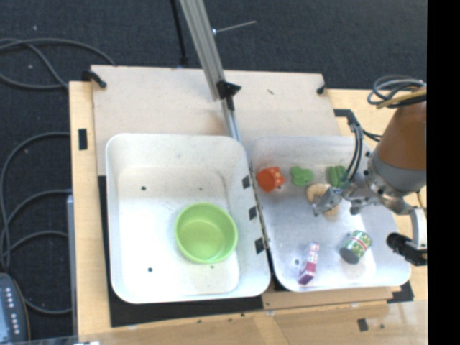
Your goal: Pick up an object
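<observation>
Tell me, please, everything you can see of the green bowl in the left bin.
The green bowl is round and light lime green, with a smooth, plastic-looking surface. It stands upright with its open mouth facing up, and nothing lies inside it. It rests on the floor of the left bin, toward that bin's near right part, apart from the walls. Nothing else touches it.

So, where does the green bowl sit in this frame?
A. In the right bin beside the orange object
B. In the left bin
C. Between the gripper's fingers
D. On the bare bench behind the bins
B: the green bowl rests on the floor of the left bin, while the gripper is over the right bin.
</observation>
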You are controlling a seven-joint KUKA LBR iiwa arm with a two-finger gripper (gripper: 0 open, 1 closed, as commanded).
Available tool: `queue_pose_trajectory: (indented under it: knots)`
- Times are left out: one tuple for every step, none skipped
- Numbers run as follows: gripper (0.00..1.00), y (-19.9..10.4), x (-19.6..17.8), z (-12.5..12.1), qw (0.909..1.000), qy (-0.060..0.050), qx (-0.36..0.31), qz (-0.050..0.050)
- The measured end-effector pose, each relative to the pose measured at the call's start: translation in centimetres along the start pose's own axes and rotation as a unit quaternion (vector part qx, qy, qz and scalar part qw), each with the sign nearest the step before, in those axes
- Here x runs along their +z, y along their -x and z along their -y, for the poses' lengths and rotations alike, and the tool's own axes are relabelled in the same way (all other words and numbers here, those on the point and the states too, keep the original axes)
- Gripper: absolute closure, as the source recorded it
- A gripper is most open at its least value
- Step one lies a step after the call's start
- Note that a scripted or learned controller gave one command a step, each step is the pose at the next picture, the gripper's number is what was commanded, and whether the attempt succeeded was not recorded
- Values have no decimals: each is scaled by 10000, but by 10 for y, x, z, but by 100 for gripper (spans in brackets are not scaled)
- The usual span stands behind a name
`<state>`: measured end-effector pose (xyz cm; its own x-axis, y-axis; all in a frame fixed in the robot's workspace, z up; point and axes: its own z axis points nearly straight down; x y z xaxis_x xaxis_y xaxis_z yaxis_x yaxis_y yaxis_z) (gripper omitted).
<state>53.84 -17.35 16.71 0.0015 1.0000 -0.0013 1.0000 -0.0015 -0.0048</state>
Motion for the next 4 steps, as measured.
queue_pose_trajectory:
  knots:
    - [0, -7, 57, 6, 10000, -2, -1, -3]
    - [0, -6, 67, 6, 10000, 17, 6, 6]
    - [100, -5, 55, 5, 10000, 41, 28, 1]
    - [100, -7, -7, 8, 10000, 65, -28, 4]
